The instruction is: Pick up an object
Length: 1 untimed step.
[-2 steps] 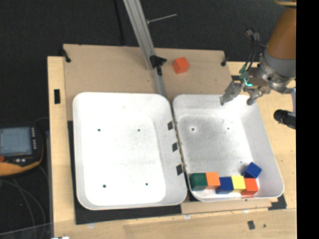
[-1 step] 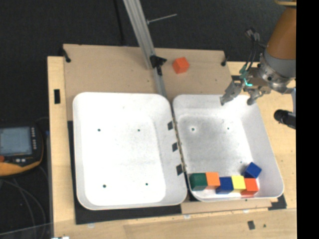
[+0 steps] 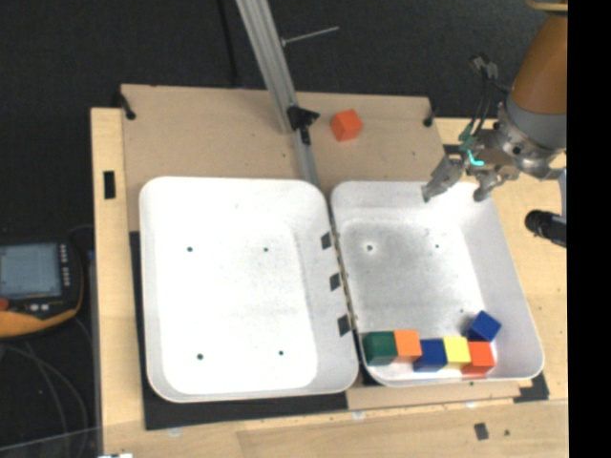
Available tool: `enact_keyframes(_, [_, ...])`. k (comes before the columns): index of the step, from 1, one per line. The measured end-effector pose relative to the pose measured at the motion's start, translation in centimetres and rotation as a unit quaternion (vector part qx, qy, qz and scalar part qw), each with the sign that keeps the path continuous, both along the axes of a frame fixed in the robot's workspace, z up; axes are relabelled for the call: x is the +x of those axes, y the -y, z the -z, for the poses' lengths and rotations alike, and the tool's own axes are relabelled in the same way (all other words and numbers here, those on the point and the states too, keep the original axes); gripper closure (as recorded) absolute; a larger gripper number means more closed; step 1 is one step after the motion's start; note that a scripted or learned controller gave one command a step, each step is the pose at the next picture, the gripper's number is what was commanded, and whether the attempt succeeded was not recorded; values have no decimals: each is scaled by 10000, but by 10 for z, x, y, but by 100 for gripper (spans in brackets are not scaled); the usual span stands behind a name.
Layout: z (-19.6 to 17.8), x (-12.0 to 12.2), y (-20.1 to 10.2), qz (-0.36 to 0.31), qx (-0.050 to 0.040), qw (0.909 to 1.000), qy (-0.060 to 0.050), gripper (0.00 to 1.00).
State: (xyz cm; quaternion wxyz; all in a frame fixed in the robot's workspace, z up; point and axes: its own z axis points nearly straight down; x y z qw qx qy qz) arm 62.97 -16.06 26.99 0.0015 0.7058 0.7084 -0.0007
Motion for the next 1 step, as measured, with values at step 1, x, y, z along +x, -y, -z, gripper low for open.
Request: enact_keyframes(1, [109, -57, -13, 25, 20, 10000, -51, 0])
